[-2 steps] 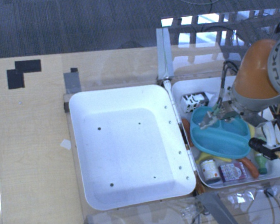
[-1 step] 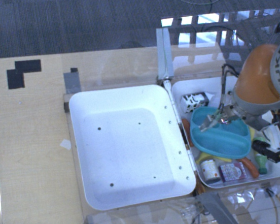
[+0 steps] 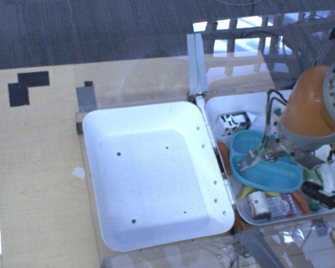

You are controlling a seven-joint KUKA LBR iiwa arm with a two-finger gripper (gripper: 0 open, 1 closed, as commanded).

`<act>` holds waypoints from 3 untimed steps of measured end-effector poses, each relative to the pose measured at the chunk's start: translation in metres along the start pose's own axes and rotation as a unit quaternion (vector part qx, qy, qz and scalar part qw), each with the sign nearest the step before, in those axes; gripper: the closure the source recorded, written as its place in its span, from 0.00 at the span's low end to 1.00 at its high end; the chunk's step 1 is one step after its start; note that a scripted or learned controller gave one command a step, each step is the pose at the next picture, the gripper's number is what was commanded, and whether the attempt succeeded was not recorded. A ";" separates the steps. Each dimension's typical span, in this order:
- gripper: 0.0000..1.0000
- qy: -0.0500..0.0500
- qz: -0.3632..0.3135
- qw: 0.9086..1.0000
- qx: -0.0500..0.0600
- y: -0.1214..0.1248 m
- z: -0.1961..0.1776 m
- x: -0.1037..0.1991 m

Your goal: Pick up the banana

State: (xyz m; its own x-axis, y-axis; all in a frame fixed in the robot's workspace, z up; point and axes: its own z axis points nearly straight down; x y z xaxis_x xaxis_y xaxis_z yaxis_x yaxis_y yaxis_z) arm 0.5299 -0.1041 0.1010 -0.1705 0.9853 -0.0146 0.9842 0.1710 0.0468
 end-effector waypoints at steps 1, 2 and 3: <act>0.00 0.006 0.037 0.999 0.021 0.123 -0.080 0.002; 0.00 0.003 0.038 0.999 0.008 0.144 -0.011 -0.011; 0.00 0.001 0.105 0.994 -0.007 0.087 -0.006 -0.020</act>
